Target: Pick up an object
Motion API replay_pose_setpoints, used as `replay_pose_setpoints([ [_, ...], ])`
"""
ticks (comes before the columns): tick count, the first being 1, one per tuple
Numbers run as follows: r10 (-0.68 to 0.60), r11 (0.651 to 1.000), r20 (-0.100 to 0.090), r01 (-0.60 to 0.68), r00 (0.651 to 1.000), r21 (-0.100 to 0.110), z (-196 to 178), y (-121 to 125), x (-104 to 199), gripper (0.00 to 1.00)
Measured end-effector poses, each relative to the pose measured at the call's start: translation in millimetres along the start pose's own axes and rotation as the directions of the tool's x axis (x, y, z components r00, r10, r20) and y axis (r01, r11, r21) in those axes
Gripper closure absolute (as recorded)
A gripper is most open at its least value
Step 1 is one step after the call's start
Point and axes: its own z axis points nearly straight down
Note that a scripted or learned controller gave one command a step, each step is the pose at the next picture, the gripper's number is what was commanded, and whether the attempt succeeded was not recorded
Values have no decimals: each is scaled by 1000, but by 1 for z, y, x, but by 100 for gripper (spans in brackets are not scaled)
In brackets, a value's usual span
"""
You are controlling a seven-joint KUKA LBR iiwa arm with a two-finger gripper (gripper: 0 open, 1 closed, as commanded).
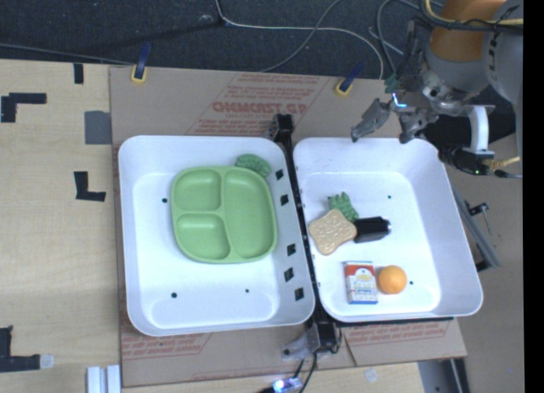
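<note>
Arm enters from the right, orange band up top, wrist angled down-left. Gripper [387,121] hangs over the far edge of the right bin [425,170], fingers spread, nothing between them. All objects sit apart from it, in the bin's near half: cracker [331,230] near the left wall, touching a green piece [342,205] and a black item [372,229]; small carton [360,282] and orange [392,280] side by side by the near edge. Far half of that bin is bare floor. Left bin [144,213] carries a green divided plate [225,213], with a green lump [252,162] at its far rim.
</note>
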Motion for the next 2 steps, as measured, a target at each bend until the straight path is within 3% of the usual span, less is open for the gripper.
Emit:
replay_pose_setpoints([
  [2, 0, 1000, 0, 0, 1000, 5, 110, -3, 5, 0],
])
